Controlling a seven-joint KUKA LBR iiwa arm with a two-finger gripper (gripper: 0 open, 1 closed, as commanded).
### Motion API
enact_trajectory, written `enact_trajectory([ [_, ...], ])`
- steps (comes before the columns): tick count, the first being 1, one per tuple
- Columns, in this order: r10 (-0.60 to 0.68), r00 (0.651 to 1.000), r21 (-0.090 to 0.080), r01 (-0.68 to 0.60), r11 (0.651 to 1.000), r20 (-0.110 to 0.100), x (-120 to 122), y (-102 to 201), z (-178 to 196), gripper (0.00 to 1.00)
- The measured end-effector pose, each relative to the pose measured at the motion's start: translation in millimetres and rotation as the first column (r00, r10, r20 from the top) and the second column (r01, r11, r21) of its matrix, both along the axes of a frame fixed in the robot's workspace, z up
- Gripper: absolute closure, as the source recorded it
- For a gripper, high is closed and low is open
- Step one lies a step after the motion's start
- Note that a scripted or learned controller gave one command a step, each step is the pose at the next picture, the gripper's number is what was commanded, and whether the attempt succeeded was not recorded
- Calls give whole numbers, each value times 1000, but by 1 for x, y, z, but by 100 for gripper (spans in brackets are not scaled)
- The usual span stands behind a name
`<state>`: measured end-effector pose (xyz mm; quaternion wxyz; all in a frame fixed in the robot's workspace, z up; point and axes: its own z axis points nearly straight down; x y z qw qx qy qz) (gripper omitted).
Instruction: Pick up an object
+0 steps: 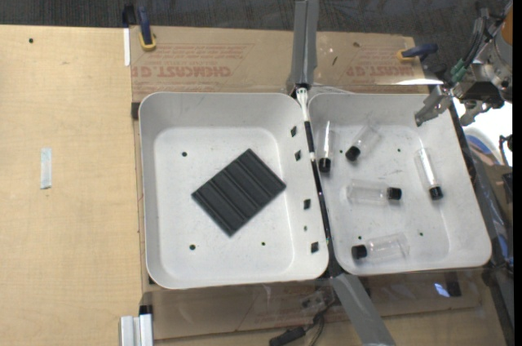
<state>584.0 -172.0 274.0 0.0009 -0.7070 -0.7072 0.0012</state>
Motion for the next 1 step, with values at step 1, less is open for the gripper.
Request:
enact_trajectory([
  [1,56,998,0,-56,998,1,27,15,-146,0],
])
